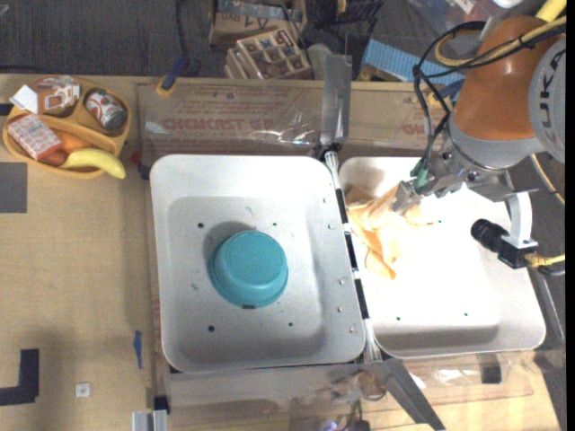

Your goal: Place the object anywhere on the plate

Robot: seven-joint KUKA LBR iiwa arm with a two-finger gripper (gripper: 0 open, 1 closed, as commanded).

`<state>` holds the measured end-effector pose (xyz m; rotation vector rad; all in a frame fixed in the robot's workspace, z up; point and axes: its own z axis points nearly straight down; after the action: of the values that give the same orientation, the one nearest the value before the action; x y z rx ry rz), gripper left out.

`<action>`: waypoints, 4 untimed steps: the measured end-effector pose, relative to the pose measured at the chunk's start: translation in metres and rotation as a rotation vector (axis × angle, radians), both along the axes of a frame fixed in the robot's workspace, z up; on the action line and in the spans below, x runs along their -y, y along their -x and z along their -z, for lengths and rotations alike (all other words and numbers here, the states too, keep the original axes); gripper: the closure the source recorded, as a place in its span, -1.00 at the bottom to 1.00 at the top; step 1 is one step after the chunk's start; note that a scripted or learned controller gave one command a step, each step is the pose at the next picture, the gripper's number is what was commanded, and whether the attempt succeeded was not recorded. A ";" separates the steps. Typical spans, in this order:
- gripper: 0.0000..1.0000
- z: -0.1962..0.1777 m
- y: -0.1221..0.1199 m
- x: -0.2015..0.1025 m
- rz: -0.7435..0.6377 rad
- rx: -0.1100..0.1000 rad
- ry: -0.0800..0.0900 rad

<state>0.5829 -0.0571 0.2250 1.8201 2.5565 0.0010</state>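
**Two bins, one banana peel, and a plate across the divide**

Two white bins sit side by side. The left bin [180, 196] holds a teal plate [250, 268], lying round and upside-down-looking near its middle. The right bin [467, 321] holds the object, a pale yellow banana peel [377, 236], sprawled against the bin's left wall, close to the divider between the bins.

The gripper [415, 189] hangs over the upper end of the peel, at the peel's right edge, below the arm's orange band [503, 52]. From this slanted view I cannot tell whether it stands apart or together, nor whether any part of the peel sits within it; the tool's tip and the peel overlap in the picture, and that is all that can be said.

The step in hand looks like the pick. To do it well, I judge that the tool should close on a thick part of the peel rather than a loose strip, since a limp, floppy thing like this can slide out or tear. Once lifted, it should clear the divider with the dangling strips well above the rims, then travel left until it is over the teal plate, and release low so the peel lands on the plate and does not drape off onto the bin floor.
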 end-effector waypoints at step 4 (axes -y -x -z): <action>1.00 -0.001 0.056 -0.184 -1.239 -0.002 0.000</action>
<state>0.5267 0.1273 0.2264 -0.0022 3.1402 0.0020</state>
